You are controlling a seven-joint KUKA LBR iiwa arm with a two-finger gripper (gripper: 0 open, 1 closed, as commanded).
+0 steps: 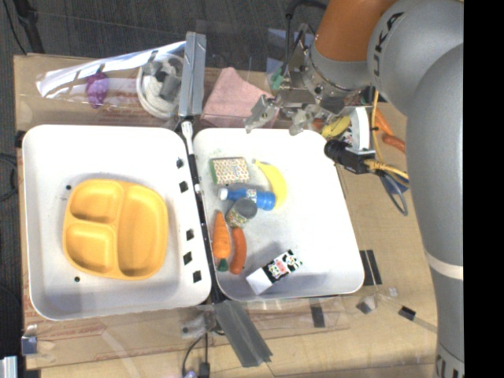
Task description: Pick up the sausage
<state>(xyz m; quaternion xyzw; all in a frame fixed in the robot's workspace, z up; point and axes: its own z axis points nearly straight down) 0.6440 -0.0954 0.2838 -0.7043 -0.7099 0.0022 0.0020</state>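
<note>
We see the reddish-brown sausage [238, 250] lying in the right white bin [331, 235], near its left wall, touching the orange carrot [222, 239] on its left side. The gripper [278, 120] hangs over the bin's far rim, well apart from the target. We judge the step in hand to be the approach. To do it well, come down over the sausage's middle with the fingers across its short width, biased off the carrot so only the sausage gets clamped. Watch the white cow-print block [275, 271] just below it and the grey-blue bottle [246, 205] above. The fingers [257, 116] look spread apart, nothing between them, touching nothing.
</note>
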